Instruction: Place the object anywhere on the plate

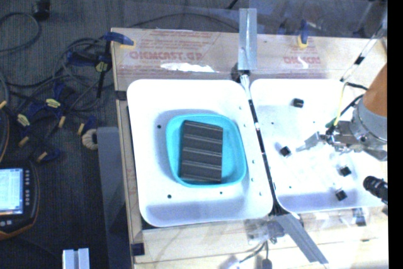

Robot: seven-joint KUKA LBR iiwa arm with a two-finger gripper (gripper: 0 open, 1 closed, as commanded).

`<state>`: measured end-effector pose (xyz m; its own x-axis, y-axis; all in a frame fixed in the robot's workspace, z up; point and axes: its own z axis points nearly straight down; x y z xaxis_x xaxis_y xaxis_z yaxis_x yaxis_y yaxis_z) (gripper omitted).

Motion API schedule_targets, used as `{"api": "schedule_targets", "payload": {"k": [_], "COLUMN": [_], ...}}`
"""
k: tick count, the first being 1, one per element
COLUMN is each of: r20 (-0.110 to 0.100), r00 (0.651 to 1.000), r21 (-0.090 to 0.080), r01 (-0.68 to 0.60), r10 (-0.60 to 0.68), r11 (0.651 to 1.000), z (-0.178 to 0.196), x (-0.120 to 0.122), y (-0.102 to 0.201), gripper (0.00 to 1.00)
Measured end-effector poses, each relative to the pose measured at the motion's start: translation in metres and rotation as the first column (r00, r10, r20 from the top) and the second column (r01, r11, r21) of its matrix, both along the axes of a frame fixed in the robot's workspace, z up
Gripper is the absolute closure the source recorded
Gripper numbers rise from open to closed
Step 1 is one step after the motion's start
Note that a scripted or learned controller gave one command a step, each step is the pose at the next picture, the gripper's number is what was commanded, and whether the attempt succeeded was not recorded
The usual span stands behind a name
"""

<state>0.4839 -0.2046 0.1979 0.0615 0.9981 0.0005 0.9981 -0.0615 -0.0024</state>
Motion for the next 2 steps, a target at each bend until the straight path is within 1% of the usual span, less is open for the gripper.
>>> {"api": "schedule_targets", "payload": {"k": [1, 2], "r20": [0.004, -0.001], "r00": [1.0, 0.98], "r21": [-0.005, -0.001], "r01": [0.031, 0.2], "r10": [-0.031, -0.2], "r11": [1.0, 0.98], "z": [0.122, 0.001], "x": [0.001, 0.0], "y": [-0.006, -0.005], "gripper": [0.0, 0.0]}}
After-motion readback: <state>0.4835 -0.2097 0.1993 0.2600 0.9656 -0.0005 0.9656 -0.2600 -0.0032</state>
